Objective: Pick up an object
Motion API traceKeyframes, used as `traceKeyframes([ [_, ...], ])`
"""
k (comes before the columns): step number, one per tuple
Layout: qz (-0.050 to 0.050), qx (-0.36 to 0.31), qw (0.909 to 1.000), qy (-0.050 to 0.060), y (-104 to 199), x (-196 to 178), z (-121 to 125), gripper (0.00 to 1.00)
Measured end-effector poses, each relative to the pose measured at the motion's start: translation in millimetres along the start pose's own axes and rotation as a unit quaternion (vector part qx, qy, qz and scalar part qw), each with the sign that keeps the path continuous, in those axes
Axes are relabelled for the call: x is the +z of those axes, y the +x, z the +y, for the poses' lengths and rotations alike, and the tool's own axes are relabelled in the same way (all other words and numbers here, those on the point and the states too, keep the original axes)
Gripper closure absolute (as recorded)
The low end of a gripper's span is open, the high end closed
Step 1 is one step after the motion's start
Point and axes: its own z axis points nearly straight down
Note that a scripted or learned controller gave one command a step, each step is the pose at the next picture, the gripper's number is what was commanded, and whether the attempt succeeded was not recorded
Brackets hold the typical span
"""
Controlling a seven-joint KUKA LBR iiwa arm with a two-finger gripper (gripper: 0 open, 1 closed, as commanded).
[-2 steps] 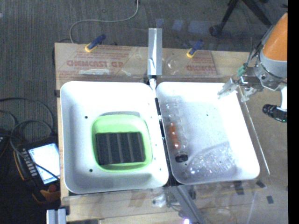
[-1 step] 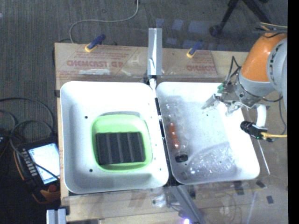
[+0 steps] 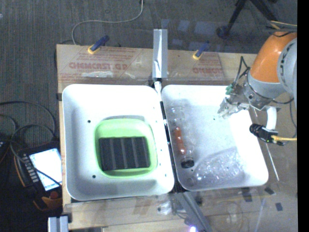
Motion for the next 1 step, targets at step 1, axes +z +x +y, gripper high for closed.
traceKeyframes([
  [1, 0.000, 0.000, 1.0000, 0.000, 0.1, 0.1, 0.0, 0.00],
])
